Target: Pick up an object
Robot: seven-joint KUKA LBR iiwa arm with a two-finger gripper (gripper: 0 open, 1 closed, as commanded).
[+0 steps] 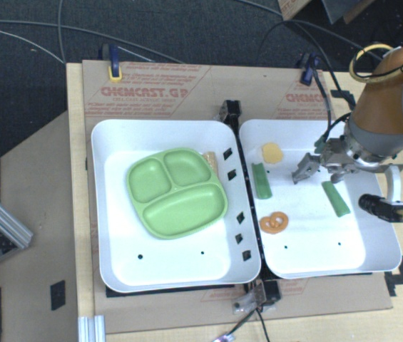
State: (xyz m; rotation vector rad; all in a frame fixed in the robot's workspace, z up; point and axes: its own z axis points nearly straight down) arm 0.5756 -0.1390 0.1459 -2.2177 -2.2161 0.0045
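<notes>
I take the green stick (337, 198) in the right bin (372, 258) as my landmark, since it is the piece nearest the gripper (321, 171). The gripper hangs over the right bin, just beside the stick's upper end and a little toward the divider between the bins. Its fingers are spread and I see nothing between them, so it is carrying nothing.

The relation that matters is short: from the gripper, the green stick lies slightly down-frame and to the right, toward the arm's own side. Its long axis runs diagonally, upper end toward the gripper and lower end slanting away toward the bin's right wall. I judge the fingers will need to straddle that axis across its narrow width, not along it; whether the wrist is already turned to suit, I cannot tell from this angle.

Other candidates sit farther from the landmark. A second green stick (260, 180) lies well to the left of it, close to the divider, running nearly straight up and down the frame. A yellow piece (272, 152) sits above that one, and an orange ring (274, 223) lies to the left of and below the landmark. A green divided plate (177, 192) is off in the left bin (115, 258), well apart from everything here.
</notes>
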